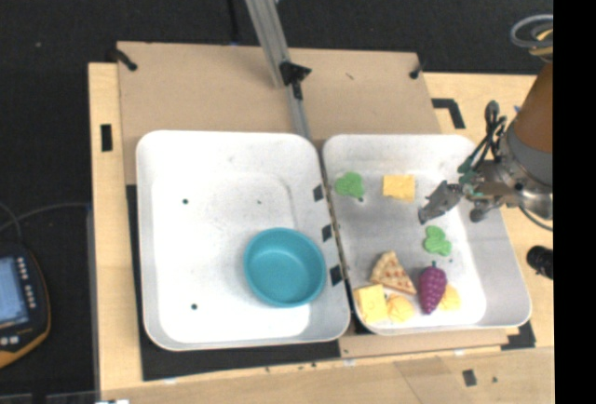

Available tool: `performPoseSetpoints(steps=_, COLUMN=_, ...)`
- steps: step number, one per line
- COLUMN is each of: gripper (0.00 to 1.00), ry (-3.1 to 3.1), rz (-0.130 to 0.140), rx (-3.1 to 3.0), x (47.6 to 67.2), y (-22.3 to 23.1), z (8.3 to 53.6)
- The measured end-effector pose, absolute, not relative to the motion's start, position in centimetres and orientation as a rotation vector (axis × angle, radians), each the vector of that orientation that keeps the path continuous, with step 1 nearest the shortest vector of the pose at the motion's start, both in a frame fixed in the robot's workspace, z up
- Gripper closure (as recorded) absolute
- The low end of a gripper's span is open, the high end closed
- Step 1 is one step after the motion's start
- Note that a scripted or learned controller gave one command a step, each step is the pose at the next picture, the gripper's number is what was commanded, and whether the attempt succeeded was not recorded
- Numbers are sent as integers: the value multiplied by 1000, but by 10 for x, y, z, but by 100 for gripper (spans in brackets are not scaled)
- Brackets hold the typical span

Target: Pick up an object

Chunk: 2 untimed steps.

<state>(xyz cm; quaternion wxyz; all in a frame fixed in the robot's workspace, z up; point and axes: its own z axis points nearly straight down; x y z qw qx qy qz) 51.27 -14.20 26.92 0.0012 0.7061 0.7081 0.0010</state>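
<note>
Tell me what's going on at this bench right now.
A robot arm reaches in from the right, its gripper hanging over the right bin, just above a small green toy. Nothing shows between its fingers. More toy food lies in that bin, including purple grapes and a yellow block. The left bin holds a blue bowl.

Right bin [484, 160] holds the candidate objects.
- Green leafy piece [349, 184]: flat, at the bin's far-left corner region, near its left wall.
- Yellow square block [399, 186]: flat, far half, mid-width.
- Second green piece [437, 241]: small, toward the bin's centre-right.
- Waffle-patterned wedge [393, 273]: tan, near half, point facing the far side.
- Purple grape bunch [431, 288]: just right of the wedge, lying lengthwise.
- Yellow pieces [372, 303]: clustered along the bin's near wall, touching wedge and grapes.
</note>
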Motion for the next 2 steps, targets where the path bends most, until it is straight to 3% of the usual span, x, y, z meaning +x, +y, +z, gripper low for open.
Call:
performPoseSetpoints(steps=1, gripper=0, ry=2221, rz=3, rx=2219, x=513, y=-142, z=269)
performPoseSetpoints(steps=2, gripper=0, ry=2220, rz=-4, rx=2223, x=514, y=-140, z=227)
